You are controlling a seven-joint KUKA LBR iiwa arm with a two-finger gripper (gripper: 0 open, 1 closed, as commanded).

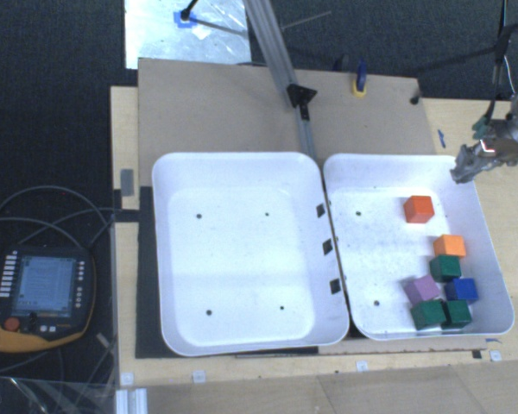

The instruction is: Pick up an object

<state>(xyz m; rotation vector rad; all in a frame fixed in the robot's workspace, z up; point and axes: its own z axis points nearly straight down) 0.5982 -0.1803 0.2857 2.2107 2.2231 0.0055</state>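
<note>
Tan worktop (242, 110) on dark carpet, with two white bins side by side, and the blocks all sit in the right bin (363, 231): a red-orange cube (419, 209) lies closest to the fingers (468, 164), just below and to their left. Further below them is a cluster of an orange block (450, 246), green ones (445, 268), a blue one (462, 289) and a purple one (422, 288). The fingers hover at that bin's top right corner with nothing visibly between them, and honestly I can't tell how far open they are; the left bin (242, 248) lies well off to their left.
</note>
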